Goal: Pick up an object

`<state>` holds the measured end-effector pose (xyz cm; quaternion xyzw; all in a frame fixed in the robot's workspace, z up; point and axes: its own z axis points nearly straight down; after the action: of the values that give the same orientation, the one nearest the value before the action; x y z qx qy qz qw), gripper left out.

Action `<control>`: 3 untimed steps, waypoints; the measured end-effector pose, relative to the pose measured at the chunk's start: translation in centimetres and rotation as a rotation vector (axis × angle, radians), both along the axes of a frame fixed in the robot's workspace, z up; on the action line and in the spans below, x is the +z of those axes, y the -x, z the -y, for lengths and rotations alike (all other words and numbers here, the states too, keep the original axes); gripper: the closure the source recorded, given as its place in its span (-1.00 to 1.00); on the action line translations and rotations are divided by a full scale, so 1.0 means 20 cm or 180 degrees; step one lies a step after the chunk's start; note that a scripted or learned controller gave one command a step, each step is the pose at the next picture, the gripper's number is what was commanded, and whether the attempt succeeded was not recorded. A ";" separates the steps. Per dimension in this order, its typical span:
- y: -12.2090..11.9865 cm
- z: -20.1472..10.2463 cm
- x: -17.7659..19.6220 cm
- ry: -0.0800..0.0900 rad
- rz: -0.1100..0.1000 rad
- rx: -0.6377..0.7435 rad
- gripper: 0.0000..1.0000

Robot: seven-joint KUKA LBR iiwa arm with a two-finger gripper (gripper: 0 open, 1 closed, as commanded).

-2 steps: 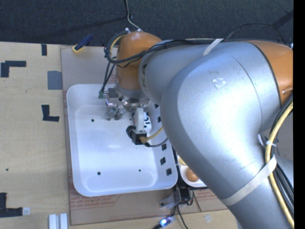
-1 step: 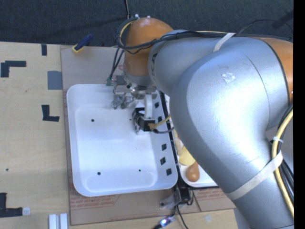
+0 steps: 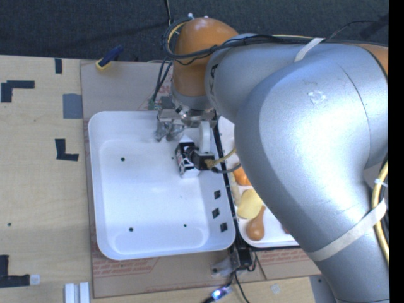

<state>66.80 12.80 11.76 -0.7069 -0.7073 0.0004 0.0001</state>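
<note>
Nearest, just right of the shallow white plastic left bin [image 3: 101, 188], the only candidates I see are a pale yellow rounded piece [image 3: 250, 202] and an orange-brown pear-shaped piece [image 3: 254, 230] in the neighbouring white bin [image 3: 271, 233], mostly under my arm. Step reads as approach, nothing picked yet; the next move calls for a traverse right over the shared wall, then a descent onto one piece. I, the metal two-finger gripper [image 3: 167, 129], hang over the left bin's far right corner, wrist pointing down, jaws open or closed I can't tell, with the big grey arm [image 3: 303, 137] arching in from its right.
</note>
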 end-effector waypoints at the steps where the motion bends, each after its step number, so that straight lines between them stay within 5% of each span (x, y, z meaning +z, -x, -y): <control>1: 0.00 -0.15 0.12 -0.0005 0.0001 0.0010 1.00; 2: 0.01 -0.51 0.01 -0.0007 -0.0005 0.0023 1.00; 3: 0.00 -0.31 -0.18 0.0007 -0.0009 -0.0001 1.00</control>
<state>66.75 19.07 8.24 -0.7070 -0.7072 0.0022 0.0003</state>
